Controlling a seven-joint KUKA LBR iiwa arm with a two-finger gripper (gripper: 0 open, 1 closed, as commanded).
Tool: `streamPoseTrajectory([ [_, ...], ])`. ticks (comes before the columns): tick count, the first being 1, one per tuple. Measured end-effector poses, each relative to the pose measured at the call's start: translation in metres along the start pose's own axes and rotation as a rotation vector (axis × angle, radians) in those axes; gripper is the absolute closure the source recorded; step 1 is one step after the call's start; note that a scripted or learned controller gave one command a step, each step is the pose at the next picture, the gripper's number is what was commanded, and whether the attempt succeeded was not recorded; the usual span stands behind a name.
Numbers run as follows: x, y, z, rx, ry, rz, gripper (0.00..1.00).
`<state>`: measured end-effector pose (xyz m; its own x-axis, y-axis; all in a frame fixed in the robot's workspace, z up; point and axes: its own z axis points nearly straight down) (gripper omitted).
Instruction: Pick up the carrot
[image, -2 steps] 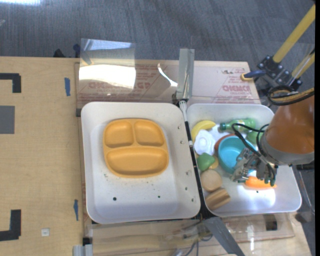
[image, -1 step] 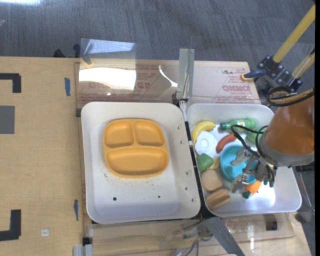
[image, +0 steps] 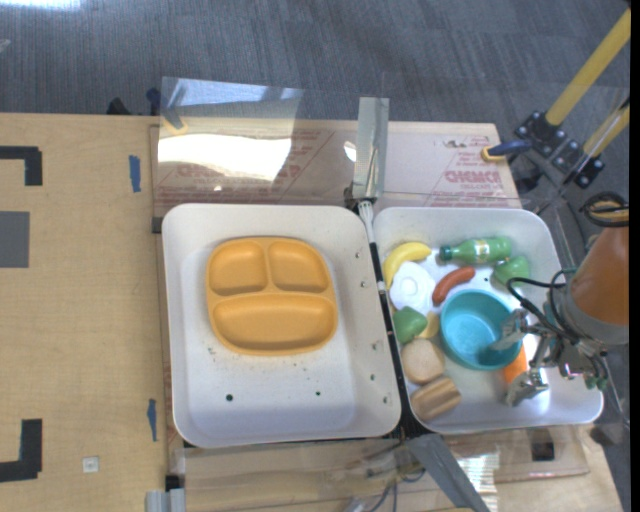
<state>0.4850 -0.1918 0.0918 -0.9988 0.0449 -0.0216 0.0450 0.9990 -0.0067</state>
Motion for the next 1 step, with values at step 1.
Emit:
streamPoseTrajectory([
  [1, -0.0072, 0.0018, -0.0151, 0.002, -0.021, -0.004, 1.0],
])
